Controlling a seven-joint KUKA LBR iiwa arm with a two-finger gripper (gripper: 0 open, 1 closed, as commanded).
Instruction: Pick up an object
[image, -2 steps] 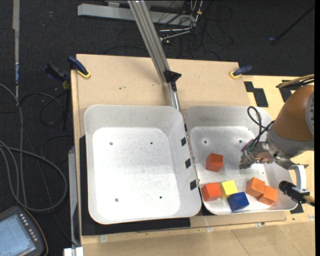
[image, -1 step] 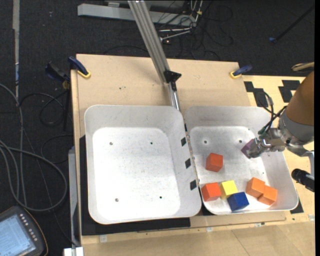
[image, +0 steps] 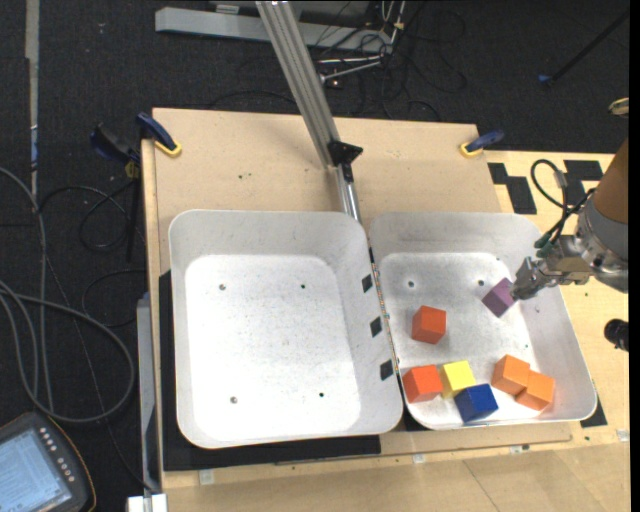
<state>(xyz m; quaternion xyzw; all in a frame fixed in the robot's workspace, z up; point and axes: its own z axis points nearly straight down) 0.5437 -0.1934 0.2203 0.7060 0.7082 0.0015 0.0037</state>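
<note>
I am taking the right bin (image: 560, 330) as my landmark: the left bin (image: 200, 300) is lying beside it, touching along the shared edge. The arm (image: 610, 215) is reaching in over the right bin's far right rim, and the gripper (image: 522, 283) is hanging just inside that rim, tilted toward the bin's middle. A purple block (image: 498, 297) is sitting right at its tip, looking lifted off the floor, so I am judging the gripper to be closed around it, though the contact is small in my feed. Toward the bin's middle an orange cube (image: 429, 325) is resting alone; along its near rim more orange blocks, a yellow cube (image: 459, 375) and a blue cube (image: 477, 401) are clustering. The purple block is looking light, rigid and smooth, so I am expecting flat opposite faces to give the safest hold, with corner grips risking a twist-out.
</note>
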